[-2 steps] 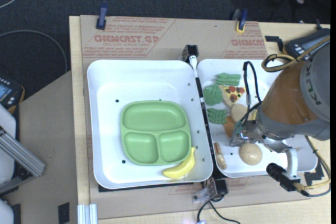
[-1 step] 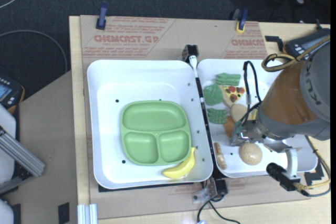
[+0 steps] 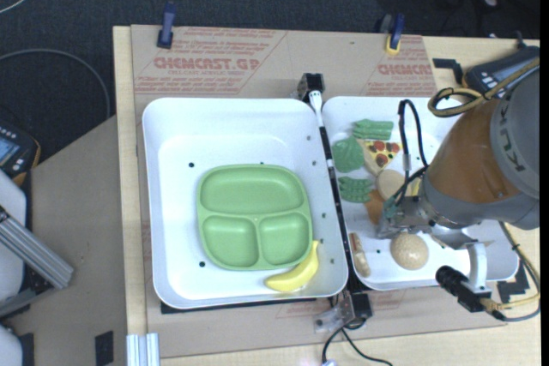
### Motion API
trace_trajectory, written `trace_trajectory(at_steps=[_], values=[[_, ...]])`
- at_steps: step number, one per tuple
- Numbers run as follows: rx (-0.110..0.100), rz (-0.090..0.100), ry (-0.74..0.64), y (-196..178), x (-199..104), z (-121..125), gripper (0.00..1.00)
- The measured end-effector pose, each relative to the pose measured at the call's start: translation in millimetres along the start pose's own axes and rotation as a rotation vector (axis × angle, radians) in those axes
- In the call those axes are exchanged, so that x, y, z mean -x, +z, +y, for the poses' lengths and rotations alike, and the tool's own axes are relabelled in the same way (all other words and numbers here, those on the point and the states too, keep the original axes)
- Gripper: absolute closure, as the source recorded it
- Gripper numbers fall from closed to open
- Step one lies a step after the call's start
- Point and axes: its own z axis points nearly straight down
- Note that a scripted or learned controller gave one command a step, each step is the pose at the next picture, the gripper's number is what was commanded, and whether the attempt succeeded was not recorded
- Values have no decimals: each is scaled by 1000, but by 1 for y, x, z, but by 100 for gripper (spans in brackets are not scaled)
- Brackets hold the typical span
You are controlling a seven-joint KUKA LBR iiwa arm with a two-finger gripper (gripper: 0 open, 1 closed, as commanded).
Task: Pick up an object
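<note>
- Banana (image 3: pixel 296 273), yellow, lies at the near edge of the left bin (image 3: pixel 167 184), touching the near right corner of a green tray (image 3: pixel 253 214)
- Green tray has three compartments, one wide at the far side and two smaller at the near side; it sits in the middle of the left bin
- Right bin (image 3: pixel 360 270) sits just beside the left one, their rims touching
- Bun (image 3: pixel 409 251), round and tan, rests near the front of the right bin, close below the arm's wrist
- Small tan item (image 3: pixel 358 255) lies at the near left edge of the right bin; too small to tell what it is
- Gripper (image 3: pixel 396 214) is down inside the right bin among the toys, just above the bun; the wrist hides it, so I cannot tell whether it is spread or pinching anything
- Arm (image 3: pixel 480 159), grey with an orange band, reaches in from the right and covers much of the right bin
- Egg-like pale item (image 3: pixel 389 182) sits beside the gripper
- Pizza slice (image 3: pixel 381 153) and green leafy toys (image 3: pixel 350 157) lie toward the far side of the right bin
- Cardboard bench (image 3: pixel 214 60) with red print lies under both bins, held by a blue clamp (image 3: pixel 165 26) and a yellow clamp (image 3: pixel 394 33) at the far edge
</note>
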Motion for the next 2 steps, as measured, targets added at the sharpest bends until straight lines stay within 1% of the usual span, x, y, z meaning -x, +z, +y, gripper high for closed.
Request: trace_trajectory(at_steps=[1, 2], values=[[7, -6, 5, -65, 77, 1, 100], [4, -3, 0, -72, 73, 1, 100]])
